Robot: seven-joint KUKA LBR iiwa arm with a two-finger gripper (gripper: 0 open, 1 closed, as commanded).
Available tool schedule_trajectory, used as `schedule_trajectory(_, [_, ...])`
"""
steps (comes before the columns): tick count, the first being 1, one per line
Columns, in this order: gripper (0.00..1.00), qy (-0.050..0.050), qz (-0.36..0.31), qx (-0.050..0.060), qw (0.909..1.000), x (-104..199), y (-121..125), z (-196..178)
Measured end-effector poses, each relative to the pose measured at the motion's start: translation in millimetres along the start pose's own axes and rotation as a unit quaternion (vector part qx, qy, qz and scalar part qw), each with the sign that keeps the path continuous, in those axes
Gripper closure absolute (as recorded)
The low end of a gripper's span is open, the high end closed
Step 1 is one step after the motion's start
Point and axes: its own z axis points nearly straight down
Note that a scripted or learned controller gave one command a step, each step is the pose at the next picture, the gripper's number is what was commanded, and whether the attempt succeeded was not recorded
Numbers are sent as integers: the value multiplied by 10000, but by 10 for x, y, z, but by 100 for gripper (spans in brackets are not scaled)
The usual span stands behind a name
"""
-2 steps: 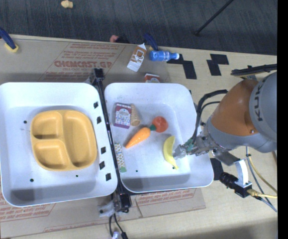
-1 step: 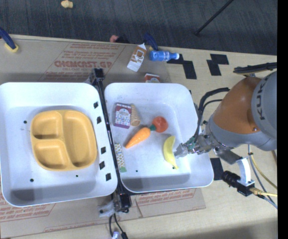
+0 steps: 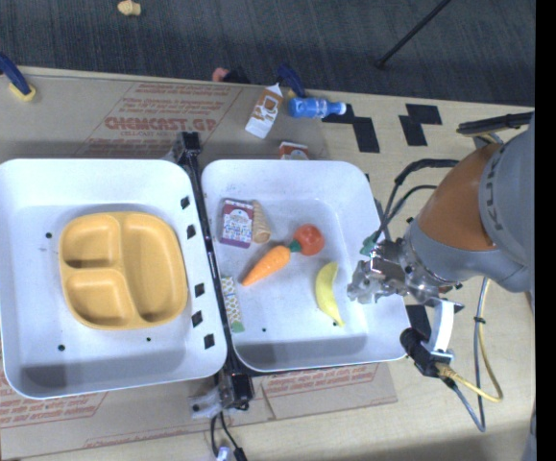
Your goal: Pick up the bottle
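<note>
A carrot (image 3: 267, 263), tomato (image 3: 308, 239), banana (image 3: 328, 293) and purple packet (image 3: 236, 223) lay in the right bin (image 3: 287, 172); a yellow tray (image 3: 123, 268) sat in the left. The bottle (image 3: 314, 109) lay outside, beyond the bin's far rim, well apart from the gripper (image 3: 372, 279), whose grip could not be told.
</note>
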Motion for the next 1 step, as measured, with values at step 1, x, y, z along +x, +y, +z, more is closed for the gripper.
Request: schedule_trajectory(1, [100,7,-30,12,10000,5,2,-98])
